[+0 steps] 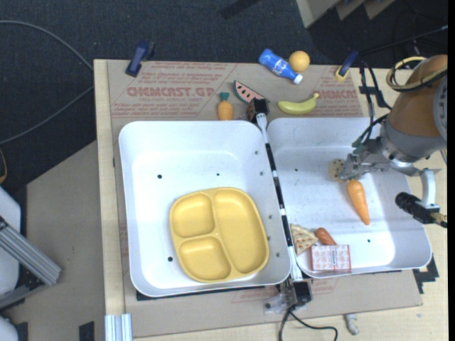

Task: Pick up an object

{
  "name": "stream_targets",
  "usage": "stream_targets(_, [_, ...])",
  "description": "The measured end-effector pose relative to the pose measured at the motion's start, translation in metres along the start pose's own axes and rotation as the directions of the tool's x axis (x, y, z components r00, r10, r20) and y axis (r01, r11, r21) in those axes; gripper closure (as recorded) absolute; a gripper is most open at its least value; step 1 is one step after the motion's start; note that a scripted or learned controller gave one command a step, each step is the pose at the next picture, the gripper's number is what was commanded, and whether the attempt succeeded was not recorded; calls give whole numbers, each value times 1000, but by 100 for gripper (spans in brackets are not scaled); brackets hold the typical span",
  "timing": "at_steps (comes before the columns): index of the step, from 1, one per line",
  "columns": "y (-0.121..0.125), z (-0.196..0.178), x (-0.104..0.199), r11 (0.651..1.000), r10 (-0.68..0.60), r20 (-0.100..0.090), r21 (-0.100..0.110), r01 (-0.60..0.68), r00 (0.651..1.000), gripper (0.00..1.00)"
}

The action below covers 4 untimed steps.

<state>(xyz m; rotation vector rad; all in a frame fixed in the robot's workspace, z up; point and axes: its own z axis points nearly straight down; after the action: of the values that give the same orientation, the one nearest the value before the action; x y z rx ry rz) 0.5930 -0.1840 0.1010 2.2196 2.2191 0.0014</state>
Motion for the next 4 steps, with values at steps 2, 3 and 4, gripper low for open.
stream_targets(2, [-41, -40, 31, 1000, 0, -3, 5, 0, 1000, 0])
stream_targets(3, [-46, 17, 23, 1000, 0, -2, 5, 0, 1000, 0])
stream_targets(4, [-45, 6, 23, 1000, 1, -1, 2, -1, 1000, 100])
